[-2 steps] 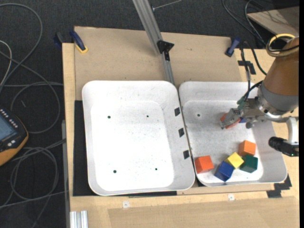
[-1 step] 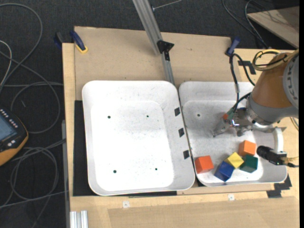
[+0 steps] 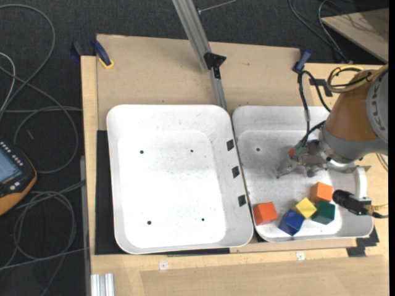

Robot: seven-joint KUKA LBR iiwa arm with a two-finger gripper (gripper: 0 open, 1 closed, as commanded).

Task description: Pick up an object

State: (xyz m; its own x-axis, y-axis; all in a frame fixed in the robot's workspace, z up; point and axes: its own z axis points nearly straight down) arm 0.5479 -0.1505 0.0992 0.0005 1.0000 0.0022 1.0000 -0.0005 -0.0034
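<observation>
Several small blocks lie in the right bin [image 3: 271, 125], near its front edge. An orange block [image 3: 265, 212] sits furthest left, with a blue block [image 3: 291, 222], a yellow block [image 3: 305, 206] and a green block [image 3: 323, 213] to its right. A second orange block [image 3: 321, 192] lies just behind the green one. My gripper [image 3: 293, 171] hangs low over the middle of the right bin, behind the blocks and to the left of the second orange block. Its fingers are spread open with nothing between them.
The left bin [image 3: 123, 165] lies beside the right one, with black clips along the shared wall. A slanted metal pole [image 3: 197, 36] rises from behind the bins. Cables hang behind the arm [image 3: 355, 122] at the right, and a black connector [image 3: 349, 201] sticks out near the green block.
</observation>
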